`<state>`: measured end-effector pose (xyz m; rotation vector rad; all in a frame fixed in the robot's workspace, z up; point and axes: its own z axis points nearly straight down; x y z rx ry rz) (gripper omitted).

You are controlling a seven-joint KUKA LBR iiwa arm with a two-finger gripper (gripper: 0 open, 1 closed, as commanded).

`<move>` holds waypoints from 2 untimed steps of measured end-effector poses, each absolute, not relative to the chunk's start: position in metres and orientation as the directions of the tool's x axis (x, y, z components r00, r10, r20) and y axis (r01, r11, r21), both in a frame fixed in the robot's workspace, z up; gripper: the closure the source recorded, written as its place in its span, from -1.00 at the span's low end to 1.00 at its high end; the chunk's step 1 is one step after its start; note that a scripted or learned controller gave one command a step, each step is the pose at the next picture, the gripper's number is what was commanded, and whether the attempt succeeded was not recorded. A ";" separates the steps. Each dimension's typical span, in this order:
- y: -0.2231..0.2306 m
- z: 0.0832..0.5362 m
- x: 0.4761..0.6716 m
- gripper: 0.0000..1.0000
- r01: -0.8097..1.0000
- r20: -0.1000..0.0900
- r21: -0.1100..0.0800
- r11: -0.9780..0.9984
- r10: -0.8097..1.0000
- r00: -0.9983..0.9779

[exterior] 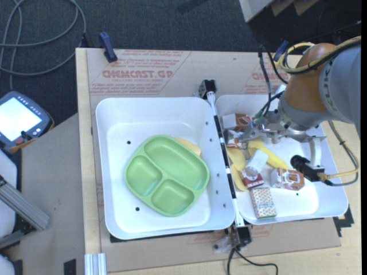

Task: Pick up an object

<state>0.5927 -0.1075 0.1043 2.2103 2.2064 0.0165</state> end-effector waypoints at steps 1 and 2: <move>-0.112 0.085 0.564 -1.00 1.000 0.001 0.000 0.001 1.000 -0.001; -0.112 0.094 0.563 1.00 1.000 0.001 0.000 -0.001 1.000 0.001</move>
